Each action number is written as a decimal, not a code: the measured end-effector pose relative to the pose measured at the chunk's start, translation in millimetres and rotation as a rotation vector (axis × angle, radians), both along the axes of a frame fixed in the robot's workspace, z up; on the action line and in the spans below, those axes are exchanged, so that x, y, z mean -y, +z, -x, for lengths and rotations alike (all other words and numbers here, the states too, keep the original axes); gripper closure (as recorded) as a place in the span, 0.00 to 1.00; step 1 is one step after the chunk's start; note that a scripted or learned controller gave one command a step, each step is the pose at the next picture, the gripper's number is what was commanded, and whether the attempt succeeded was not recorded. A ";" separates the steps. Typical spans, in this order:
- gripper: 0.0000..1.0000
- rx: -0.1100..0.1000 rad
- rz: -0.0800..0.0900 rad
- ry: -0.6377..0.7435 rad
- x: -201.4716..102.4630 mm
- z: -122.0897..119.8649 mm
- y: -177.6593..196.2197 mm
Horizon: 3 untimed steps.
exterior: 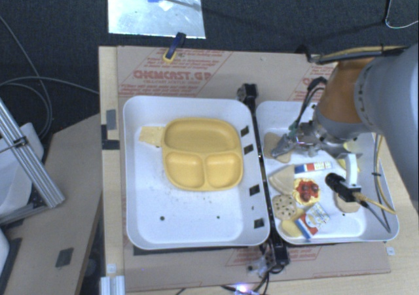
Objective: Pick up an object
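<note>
My gripper [283, 148] is low in the right bin [373, 231], near its left wall, over a tan round piece [270, 139]. Just below it lie a tan wedge [282, 180], a small white bar with red and blue marks [312, 168] and a toy pizza slice [306, 190]. A brown cookie [284, 206], a crinkled clear wrapper [318, 214] and a yellow piece [291, 229] sit nearer the front. Nothing shows between the gripper's tips.
The left bin [141, 222] holds a yellow divided plate [200, 153] and a pale yellow flat piece [151, 135] at its left. The grey arm [373, 97] with its orange band crosses the right bin from the right. A black divider [256, 156] separates the bins.
</note>
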State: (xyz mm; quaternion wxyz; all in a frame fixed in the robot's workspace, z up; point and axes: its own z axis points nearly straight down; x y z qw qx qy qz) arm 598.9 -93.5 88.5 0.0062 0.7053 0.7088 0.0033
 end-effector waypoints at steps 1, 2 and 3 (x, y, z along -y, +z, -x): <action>0.00 -0.006 -0.004 0.001 18.7 -38.0 -1.6; 0.00 -0.006 -0.004 -0.005 13.3 24.3 -1.1; 0.00 -0.004 -0.003 -0.007 33.5 67.5 -1.1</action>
